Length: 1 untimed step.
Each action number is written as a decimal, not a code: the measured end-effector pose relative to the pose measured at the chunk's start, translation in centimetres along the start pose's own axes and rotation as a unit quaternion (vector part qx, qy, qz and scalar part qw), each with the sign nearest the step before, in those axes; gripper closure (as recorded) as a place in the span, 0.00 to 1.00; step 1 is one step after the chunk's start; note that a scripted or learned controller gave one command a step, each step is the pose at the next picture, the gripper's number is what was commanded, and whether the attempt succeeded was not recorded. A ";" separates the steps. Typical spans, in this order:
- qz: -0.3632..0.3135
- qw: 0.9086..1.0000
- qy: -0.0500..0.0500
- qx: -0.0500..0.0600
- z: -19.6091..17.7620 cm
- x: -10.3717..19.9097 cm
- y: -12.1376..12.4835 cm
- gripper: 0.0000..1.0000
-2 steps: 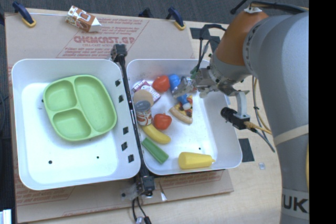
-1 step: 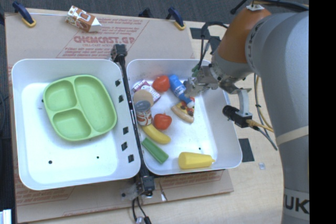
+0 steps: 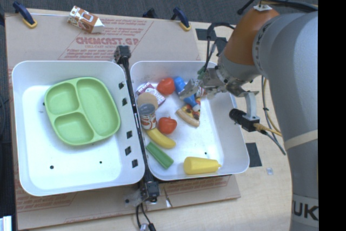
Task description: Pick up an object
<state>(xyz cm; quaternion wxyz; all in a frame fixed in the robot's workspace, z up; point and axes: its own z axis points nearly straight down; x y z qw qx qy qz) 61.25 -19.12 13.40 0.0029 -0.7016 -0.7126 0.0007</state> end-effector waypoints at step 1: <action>0.005 1.000 -0.001 0.000 4.3 -1.9 -6.4 0.00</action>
